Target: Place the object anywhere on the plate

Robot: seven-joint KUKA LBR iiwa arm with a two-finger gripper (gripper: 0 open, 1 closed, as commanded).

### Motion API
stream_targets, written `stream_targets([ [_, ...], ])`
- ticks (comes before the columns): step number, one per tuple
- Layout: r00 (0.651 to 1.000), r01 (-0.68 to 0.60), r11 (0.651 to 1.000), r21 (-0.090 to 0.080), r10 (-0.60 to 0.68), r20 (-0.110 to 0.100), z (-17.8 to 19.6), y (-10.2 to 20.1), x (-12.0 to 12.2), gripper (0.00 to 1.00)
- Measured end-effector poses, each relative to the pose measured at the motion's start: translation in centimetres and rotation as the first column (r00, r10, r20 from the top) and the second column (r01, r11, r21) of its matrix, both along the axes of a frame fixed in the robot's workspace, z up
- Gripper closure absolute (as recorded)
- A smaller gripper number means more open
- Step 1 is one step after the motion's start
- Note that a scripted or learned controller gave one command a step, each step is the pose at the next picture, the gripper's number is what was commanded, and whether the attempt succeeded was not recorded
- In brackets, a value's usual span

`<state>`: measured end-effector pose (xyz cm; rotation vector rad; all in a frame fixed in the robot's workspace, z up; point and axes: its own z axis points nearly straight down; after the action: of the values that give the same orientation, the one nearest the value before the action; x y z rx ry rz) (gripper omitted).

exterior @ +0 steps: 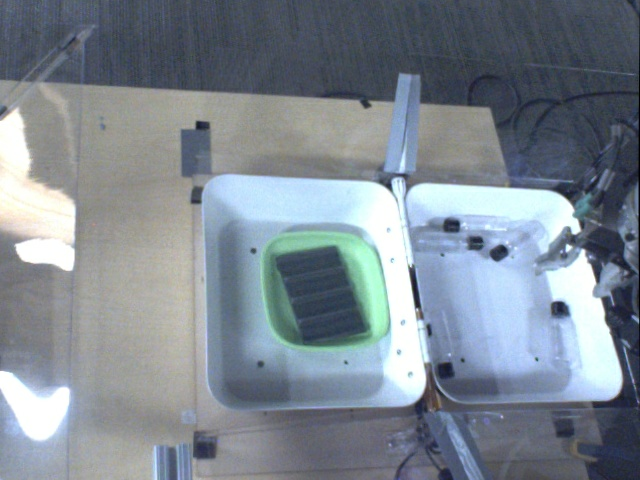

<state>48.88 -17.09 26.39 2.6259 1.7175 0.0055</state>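
Resting on the green plate (325, 294) (left bin (300, 388)), the dark ridged object (320, 293); gripper (598, 230), perhaps cut off, grip state unreadable.

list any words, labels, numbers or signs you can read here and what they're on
None: no readable text on anything in this camera view.
The dark ridged object on the green plate has plain ribs, no lettering.
The left bin and right bin are plain white, unmarked.
The small dark fittings on the wooden bench are too small to show any marking.
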Motion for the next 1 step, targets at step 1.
stream_targets([
  [1, 0.999, 0.047, 0.999, 0.001, -0.047, -0.001, -1.16, -1.31, -0.05, 0.00],
])
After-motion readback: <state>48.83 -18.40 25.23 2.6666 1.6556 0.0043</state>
